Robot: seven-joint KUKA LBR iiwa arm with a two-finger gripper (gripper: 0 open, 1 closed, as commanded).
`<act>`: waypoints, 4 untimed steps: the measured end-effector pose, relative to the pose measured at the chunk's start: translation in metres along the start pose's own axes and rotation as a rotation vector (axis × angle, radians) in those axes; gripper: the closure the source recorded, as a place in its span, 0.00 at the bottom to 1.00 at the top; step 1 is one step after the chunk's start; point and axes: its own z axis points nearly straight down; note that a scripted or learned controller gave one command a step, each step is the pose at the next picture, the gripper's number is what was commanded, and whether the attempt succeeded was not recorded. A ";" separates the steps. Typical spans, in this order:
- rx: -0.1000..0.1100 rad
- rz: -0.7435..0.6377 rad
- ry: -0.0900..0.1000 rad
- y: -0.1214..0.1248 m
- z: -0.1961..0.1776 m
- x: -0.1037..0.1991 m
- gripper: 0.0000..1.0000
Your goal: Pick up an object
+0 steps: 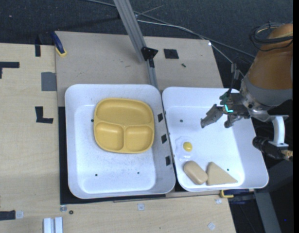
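We see end effector (218, 117) spread wide, holding nothing, hovering in right bin (246, 176). Candidates at lower right of frame: bread roll (195, 172), wedge (219, 174), fried egg (186, 147). We judge roll light, stiff; grip across narrow sides.

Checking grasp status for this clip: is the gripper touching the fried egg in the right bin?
Apart. The camera view shows the gripper open above bare bin floor, with white floor between it and the fried egg.
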 end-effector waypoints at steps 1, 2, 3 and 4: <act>-0.002 0.000 0.000 0.000 -0.001 0.000 0.00; 0.004 0.002 0.000 -0.001 0.064 -0.002 0.00; 0.002 0.001 -0.001 0.000 0.108 -0.002 0.00; -0.002 0.002 -0.001 -0.002 0.170 -0.001 0.00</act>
